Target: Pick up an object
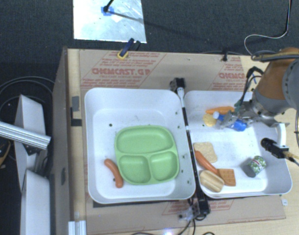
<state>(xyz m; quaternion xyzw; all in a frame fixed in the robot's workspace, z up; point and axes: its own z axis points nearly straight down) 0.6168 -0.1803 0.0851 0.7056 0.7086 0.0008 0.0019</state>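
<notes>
Robot gripper (231,117) sits low in the right bin (286,173), beside a blue object (239,126) — apparently reaching for it — finger state hidden, cannot tell.

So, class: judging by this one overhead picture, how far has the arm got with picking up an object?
Done: the arm has reached into the right bin, and its gripper sits low among the toys near the back. In hand: it is at a blue item beside the orange and yellow pieces; a grasp cannot be confirmed. Left: closing on something and lifting it. Nothing is raised yet.
</notes>
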